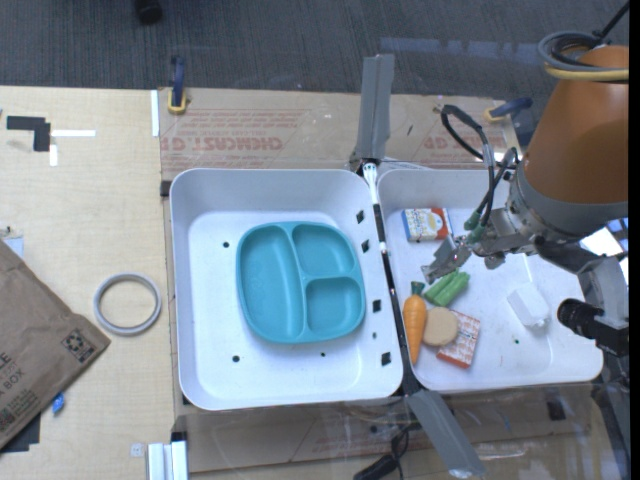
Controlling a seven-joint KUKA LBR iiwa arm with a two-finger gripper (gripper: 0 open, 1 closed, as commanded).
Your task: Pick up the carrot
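Carrot [414, 326] beside bin wall; pincer [443, 264] fingertips blurred

Cardboard sheet [262, 140] behind the bins: I see red print, upside down, which I read as "CHEMCAST".
Brown box [35, 343] at left: I make out "BOX" and a square code.
Small cartons: unreadable.
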